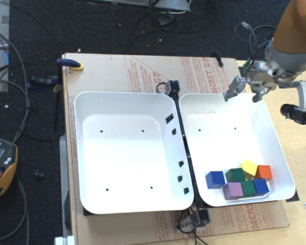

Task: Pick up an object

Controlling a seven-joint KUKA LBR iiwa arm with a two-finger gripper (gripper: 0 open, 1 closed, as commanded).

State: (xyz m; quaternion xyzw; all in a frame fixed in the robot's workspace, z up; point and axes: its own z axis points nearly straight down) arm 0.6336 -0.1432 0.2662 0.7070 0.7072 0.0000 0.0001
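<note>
A desk (117, 70) with red, unreadable mirrored lettering carries two white bins. The right bin (275, 131) holds coloured blocks (239, 181) clustered in its near right corner. Above its far edge hangs the tool (243, 91), fingers spread, pinching nothing.

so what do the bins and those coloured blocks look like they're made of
The two white bins look like moulded plastic: smooth, rounded corners, a soft sheen along the rims. The blocks in the right bin's near corner look like painted wood or solid plastic, since they have flat faces, crisp edges and even, mostly matt colour; the view leaves open which. The board beneath looks like printed cardboard.
</note>
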